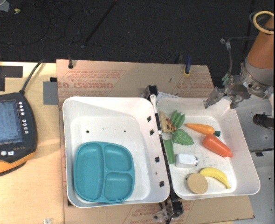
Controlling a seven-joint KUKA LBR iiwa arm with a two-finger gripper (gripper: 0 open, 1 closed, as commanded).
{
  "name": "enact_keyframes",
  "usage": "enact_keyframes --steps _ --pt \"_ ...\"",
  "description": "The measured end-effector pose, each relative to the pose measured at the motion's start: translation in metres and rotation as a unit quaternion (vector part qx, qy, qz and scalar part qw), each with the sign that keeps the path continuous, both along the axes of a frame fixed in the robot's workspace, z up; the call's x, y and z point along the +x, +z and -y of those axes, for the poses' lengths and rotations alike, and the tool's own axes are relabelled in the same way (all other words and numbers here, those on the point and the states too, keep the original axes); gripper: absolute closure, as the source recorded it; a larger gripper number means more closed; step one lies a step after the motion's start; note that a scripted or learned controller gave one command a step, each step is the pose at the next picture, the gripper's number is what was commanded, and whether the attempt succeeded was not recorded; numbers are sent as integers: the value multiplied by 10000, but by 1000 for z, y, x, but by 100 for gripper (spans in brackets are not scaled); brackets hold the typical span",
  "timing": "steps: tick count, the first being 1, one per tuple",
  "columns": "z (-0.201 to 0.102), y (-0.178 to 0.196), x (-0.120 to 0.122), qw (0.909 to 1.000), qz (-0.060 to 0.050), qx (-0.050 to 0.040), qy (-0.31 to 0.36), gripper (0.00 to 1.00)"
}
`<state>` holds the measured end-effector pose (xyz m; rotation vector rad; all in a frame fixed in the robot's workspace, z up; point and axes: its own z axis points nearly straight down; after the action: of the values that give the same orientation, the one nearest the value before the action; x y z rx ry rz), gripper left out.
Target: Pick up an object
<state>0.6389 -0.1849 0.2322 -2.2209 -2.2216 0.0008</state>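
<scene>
The right bin (242, 139) holds an orange carrot (201, 129), a red-orange pepper (216, 146), a yellow banana (215, 176), a tan round cookie (197, 184), a small white block (186, 160), green leafy pieces (179, 127) and a green stick (168, 150). My gripper (223, 99) hangs above the bin's far right corner, apart from all of these. Its two fingers are spread and nothing is between them.
The left bin (105, 113) holds a teal divided plate (104, 171). A divider with black clips (157, 143) runs between the bins. A teach pendant (9, 125) lies at the left of the bench. Cardboard (128, 78) lies under both bins.
</scene>
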Motion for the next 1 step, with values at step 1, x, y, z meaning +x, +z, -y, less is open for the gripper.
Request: enact_keyframes --steps 1 --pt "-29 -50 4 10000 -32 13 12 0"
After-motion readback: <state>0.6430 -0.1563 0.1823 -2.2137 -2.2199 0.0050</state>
